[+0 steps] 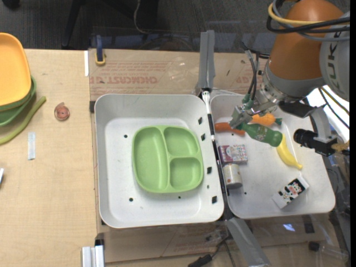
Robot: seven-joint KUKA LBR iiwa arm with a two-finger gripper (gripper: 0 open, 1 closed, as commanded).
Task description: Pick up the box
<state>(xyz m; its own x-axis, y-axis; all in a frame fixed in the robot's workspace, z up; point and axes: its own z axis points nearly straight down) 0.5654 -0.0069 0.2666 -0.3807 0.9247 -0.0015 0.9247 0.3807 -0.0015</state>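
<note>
A small pink and purple box (233, 153) lies near the left wall of the right bin (317, 204). A second, white box with a black and red print (292, 191) rests toward that bin's front right. My gripper (245, 113) hangs over the bin's back left part, above an orange carrot (225, 128) and a green bottle (262, 133). It is well behind both boxes and touches neither. Its tips are lost among the items beneath it.
A yellow banana (288, 153) and a small can (232, 175) also lie in the right bin. The left bin (111, 193) holds a green divided plate (167, 159). Yellow and green dishes (11, 82) sit on the wooden bench at far left.
</note>
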